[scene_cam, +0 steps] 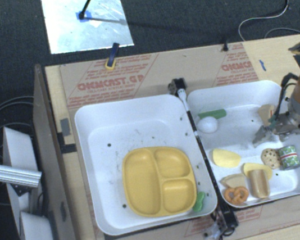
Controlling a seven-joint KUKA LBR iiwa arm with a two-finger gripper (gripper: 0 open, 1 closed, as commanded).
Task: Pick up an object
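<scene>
Even overhead light, glare on foil sheet [86,18], slightly soft focus

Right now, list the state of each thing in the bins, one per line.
Yellow divided tray: flat in left bin, right side up.
Green piece: beside the tray's lower right corner.
White ball: resting loose in right bin.
Pretzel: lying flat.
Tool: low over right bin.

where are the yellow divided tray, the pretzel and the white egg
yellow divided tray [159,180]: camera view, left bin, point on the ridge between its compartments
pretzel [236,194]: camera view, right bin near its front left corner, point on its middle
white egg [207,125]: camera view, right bin by the divider, point on its top
</scene>
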